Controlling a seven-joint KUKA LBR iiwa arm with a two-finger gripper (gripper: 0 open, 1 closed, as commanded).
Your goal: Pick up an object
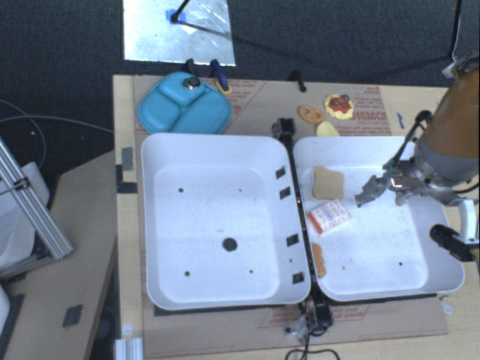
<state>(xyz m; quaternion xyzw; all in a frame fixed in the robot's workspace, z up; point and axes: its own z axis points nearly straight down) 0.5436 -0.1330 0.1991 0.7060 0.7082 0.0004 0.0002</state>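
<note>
In the right bin (420, 276) lie a tan square block (328, 182), a red and white box (329, 216) and a small brown oval piece (319, 259) by the left wall. A small dark round thing (229, 244) rests in the left bin (161, 201). My gripper (373, 191) hangs over the middle of the right bin, just right of the tan block and up-right of the box. I see nothing gripped in it. The grey arm with its orange band (457, 118) comes in from the right.
Behind the bins, on the cardboard, sit a blue sectioned dish (184, 105) and three small toy foods (339, 105), (310, 114), (327, 130). A black clamp (283, 128) marks the seam between the bins. A silver sheet (178, 19) lies further back.
</note>
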